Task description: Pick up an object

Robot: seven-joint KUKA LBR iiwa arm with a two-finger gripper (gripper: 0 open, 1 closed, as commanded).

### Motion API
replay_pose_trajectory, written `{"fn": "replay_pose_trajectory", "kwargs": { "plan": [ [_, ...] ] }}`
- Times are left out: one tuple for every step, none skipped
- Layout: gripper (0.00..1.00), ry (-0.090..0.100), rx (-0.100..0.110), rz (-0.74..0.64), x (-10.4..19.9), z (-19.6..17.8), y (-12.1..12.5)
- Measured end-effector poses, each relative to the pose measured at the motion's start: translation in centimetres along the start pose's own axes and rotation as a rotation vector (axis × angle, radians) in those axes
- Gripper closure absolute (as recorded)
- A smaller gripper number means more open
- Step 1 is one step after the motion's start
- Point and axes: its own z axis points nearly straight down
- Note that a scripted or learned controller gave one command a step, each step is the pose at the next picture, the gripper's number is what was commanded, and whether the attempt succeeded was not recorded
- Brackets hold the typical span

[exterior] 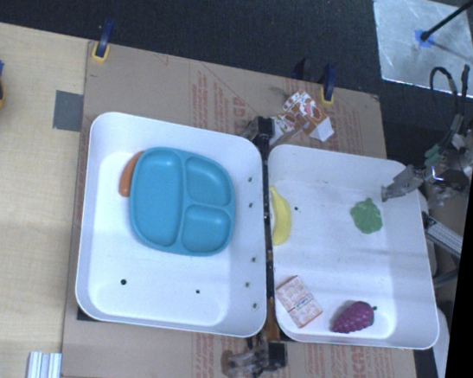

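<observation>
Near edge: a small cable clamp point(252, 361) sits on the brown cardboard sheet point(316, 365) just below the seam where the two bins meet.
Right bin point(420, 279), near end: a purple bunch of grapes point(353, 317) lies close to the near wall, and a small printed carton point(298, 301) lies flat just to its left, tilted.
Left bin point(95, 234), near end: bare white floor with a few dark dots.
Left bin, middle: a blue divided plate point(184, 202) rests upright, three compartments showing; an orange object point(127, 174) pokes out from under its left edge.
Right bin, middle: a yellow banana point(280, 217) lies against the left wall beside the divider; a green lumpy object point(367, 216) sits toward the right, well apart from the banana.
Gripper point(394, 188): at the right bin's far right corner, above the rim, near the green object but not touching it; whether it is open or closed I cannot tell, and nothing shows in its hold.
Far edge: a crumpled printed wrapper point(303, 114) lies on the cardboard beyond the bins.
</observation>
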Motion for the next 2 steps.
{"fn": "replay_pose_trajectory", "kwargs": {
  "plan": [
    [0.0,0.001,0.004,-0.003,0.6,8.2,5.3],
    [0.0,0.001,0.005,-0.003,0.9,11.1,2.7]
  ]
}}
